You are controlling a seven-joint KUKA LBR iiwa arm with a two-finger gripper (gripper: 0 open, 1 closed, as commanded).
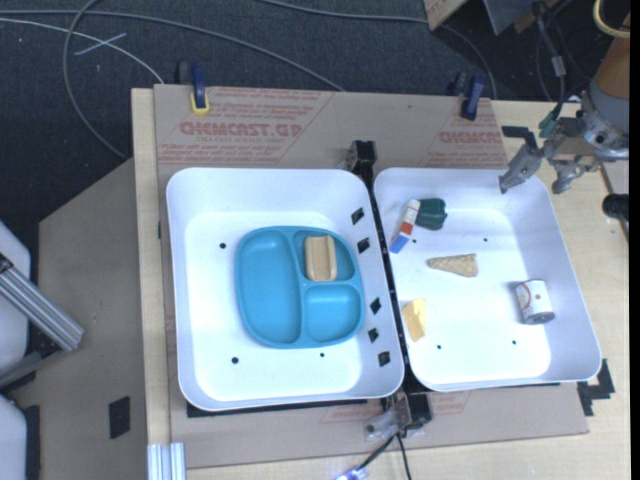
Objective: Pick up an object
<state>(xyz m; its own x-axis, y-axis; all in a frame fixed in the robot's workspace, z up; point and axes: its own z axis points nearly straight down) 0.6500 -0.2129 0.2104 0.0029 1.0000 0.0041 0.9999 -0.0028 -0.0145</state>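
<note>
In the right bin (565, 298), a yellow block (414, 320) is seen nearest, then a small white can (534, 301), a tan wedge (453, 264) and, farther back, a white tube (405, 225) beside a green object (432, 213). A blue divided plate (297, 286) is held in the left bin (190, 268). Above the right bin's far corner, the gripper (540, 173) is shown with its 2 fingers spread apart, nothing gripped between them.

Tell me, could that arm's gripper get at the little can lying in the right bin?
Probably yes. The gripper hangs open above the right bin's far corner, and the can lies on its side with bare floor around it.
</note>
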